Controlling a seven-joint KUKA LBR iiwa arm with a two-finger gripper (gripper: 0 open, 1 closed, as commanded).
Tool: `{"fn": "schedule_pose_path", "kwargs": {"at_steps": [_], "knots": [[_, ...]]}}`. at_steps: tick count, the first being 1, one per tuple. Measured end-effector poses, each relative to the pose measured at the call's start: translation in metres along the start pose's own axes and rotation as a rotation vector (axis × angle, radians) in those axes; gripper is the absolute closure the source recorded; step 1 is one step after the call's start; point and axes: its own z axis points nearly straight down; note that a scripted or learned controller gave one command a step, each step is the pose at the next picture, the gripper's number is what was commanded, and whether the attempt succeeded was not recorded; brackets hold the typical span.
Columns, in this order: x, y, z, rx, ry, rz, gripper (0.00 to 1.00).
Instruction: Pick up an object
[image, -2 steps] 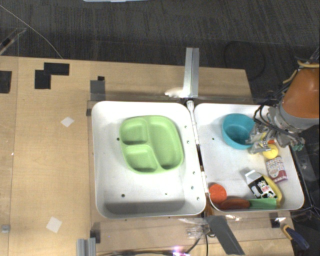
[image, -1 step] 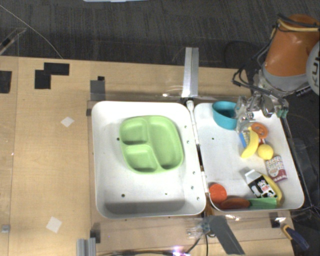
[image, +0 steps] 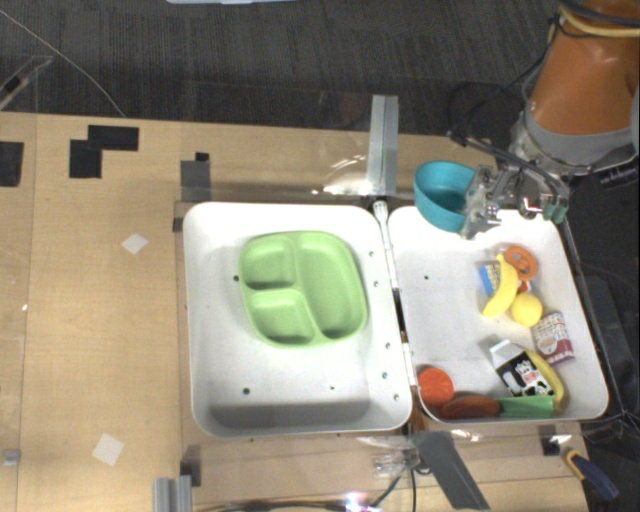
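The teal cup (image: 443, 193) hangs at the far edge of the right bin (image: 440, 300), tilted, its rim pinched on the right side between the fingers of the pincer (image: 474, 207), which is closed on the cup wall. A grip on the rim suits a hollow, thin-walled thing, and the tilt likely comes from holding it off-centre. Below, nearer the bin's right side, lie a banana (image: 502, 288), a lemon (image: 526, 309), a small can (image: 553, 336), a carton (image: 516, 366), an orange ball (image: 435, 382) and a brown sausage-like piece (image: 470, 406). The left bin (image: 210, 300) holds a green divided plate (image: 300, 287). Both bins rest on the wooden tabletop (image: 90, 320).
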Motion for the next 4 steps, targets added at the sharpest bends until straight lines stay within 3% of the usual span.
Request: {"fn": "schedule_pose_path", "kwargs": {"at_steps": [3, 4], "knots": [[-0.005, 0.004, -0.035, -0.001, -0.021, -0.014, 1.0], [-0.021, 0.044, -0.006, -0.001, 0.006, 0.037, 1.0]]}}
